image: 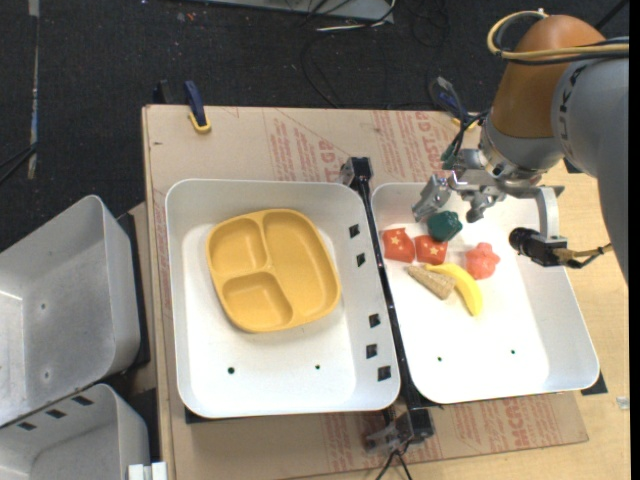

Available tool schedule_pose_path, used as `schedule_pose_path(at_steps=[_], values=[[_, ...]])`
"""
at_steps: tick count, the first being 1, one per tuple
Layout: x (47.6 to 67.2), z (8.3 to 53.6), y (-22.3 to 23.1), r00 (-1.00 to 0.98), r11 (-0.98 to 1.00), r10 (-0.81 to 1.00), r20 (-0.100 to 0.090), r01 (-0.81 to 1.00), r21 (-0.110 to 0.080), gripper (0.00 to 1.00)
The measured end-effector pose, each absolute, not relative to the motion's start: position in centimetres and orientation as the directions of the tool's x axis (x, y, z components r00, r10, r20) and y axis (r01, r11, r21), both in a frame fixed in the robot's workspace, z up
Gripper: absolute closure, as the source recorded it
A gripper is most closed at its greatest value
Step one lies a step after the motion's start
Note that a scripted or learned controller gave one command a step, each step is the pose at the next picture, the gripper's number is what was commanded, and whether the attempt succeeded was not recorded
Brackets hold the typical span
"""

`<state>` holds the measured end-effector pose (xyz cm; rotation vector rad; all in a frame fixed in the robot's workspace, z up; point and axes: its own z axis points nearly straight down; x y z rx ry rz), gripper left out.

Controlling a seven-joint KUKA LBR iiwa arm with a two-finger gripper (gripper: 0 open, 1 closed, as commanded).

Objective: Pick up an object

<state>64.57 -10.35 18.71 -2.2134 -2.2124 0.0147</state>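
We see grey arm entering from right edge of view, orange band just above wrist. Wrist angled down and toward left. Two-finger gripper hangs low at end of arm, fingers spread apart, pointing downward. We see nothing clamped between them

yellow divided plate in left bin | grey tubs beside bench
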Motion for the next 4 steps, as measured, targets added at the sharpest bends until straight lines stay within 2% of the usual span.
schedule_pose_path(at_steps=[1,2,3,4], values=[[64.9,19.7,-10.3,-0.002,0.002,1.0,0.0,1.0,0.0,0.0],[65.1,13.5,-11.0,0.001,-0.001,1.0,0.0,1.0,-0.005,0.0],[65.2,11.3,-11.1,0.003,-0.003,1.0,-0.002,1.0,0.003,0.0],[65.1,12.2,-11.0,0.002,-0.002,1.0,0.001,1.0,-0.001,1.0]])
